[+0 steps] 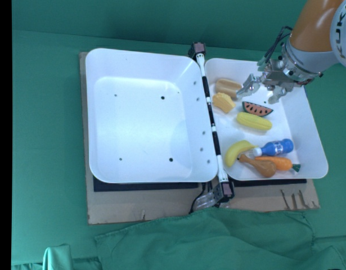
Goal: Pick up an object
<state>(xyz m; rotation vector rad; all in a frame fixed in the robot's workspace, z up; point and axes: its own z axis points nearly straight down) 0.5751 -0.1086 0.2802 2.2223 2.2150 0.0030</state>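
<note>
Green cloth (218, 241) drapes the tabletop's near edge; behind it, right bin (313, 145) holds toys, likely crowded for easy reach: drumstick (258, 165), carrot (277, 163), bottle (274, 148), banana (238, 151), corn (254, 121), watermelon (257, 108); tool (269, 89) hovers open, empty, above watermelon.

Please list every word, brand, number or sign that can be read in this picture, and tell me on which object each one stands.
"KUK": black letters on the grey arm, at the picture's right edge; the word is cut off there.
Label on the blue bottle: too small and blurred to read.
No other text can be read on the toy foods or the white bins.
</note>
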